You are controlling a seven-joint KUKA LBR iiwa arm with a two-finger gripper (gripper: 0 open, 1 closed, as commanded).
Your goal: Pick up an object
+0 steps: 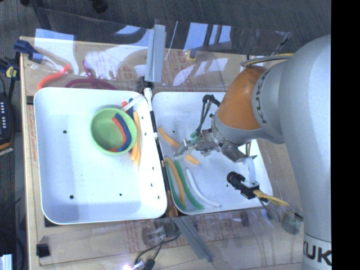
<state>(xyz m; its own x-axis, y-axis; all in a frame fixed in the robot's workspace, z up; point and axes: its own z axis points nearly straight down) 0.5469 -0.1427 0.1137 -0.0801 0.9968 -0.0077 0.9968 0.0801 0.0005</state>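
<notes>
Where jaws [188, 146] hover, orange stick [192, 159] beside

Bright, even light; both white bins [84, 179] look slightly washed out, blue-white glare streaks the clear far panel [197, 38], and focus is soft.

Your arm [306, 128]: broad rounded grey casing | orange band [241, 103] above wrist | thin black cable [203, 114] by wrist | black "KU" lettering [316, 256] low on casing
</notes>
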